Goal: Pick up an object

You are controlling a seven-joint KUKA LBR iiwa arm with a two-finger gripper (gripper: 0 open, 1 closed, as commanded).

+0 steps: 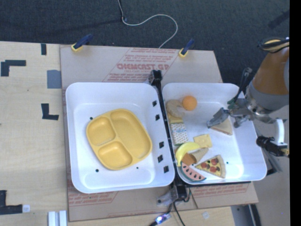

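Note:
My gripper (224,122) hangs low over the right bin (249,171), near its right side, with the fingers spread apart and open. A tan bread wedge (225,128) lies just under and between the fingertips; I cannot tell whether they touch it. In the same bin are an orange ball (189,102), a beige bun (175,108), a checked cracker (179,135), a yellow cheese piece (203,140), a banana (186,149), a pizza slice (212,165) and a watermelon slice (192,173).
The left bin (77,102) holds a yellow divided plate (118,138). A black divider (162,126) runs between the two bins. The arm's orange band (273,72) rises at the right edge. A thin cable (150,19) crosses the dark floor behind.

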